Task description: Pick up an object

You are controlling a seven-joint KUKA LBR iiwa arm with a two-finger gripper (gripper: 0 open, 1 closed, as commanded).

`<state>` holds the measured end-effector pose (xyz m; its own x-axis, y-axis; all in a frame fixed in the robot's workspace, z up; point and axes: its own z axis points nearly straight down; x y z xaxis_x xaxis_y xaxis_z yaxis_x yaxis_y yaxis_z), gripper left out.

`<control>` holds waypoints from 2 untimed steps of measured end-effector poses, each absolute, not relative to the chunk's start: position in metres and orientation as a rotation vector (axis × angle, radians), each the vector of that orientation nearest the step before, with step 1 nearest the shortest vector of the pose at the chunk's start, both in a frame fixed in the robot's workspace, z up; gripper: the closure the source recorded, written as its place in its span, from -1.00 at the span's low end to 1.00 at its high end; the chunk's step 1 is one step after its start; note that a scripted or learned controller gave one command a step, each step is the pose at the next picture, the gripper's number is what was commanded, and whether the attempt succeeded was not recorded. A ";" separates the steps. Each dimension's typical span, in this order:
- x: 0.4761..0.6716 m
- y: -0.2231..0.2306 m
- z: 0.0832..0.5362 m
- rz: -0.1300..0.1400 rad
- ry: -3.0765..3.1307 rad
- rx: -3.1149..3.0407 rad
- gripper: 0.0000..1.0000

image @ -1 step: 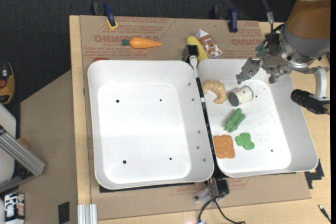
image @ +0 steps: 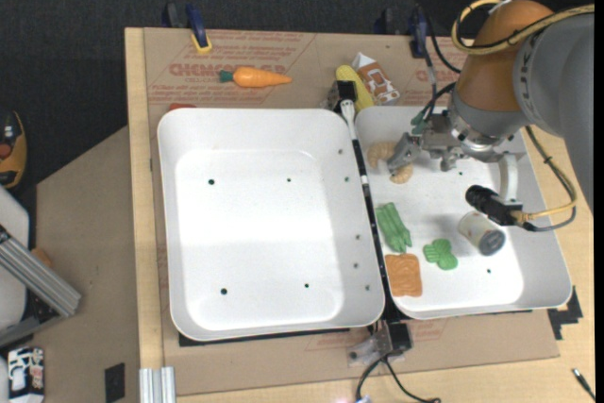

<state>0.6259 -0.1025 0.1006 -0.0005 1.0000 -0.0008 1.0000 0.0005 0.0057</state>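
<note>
At the lower right of the frame, nearest the camera, the right bin [image: 528,293] holds an orange waffle-like piece [image: 404,276], a green toy [image: 439,254], a green pod [image: 393,226] and a grey cylinder [image: 481,232], all lying loose, so nothing seems picked yet. Farther up, the claw [image: 406,158] sits low over a tan piece [image: 400,172] near the bin's upper left corner; whether it is wide or narrow I cannot tell. Beyond, the grey arm [image: 557,71] bends in from the upper right.
</note>
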 end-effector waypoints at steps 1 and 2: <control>0.626 -0.103 0.108 0.004 2.217 2.220 1.00; 0.668 -0.041 0.244 0.023 2.221 2.202 1.00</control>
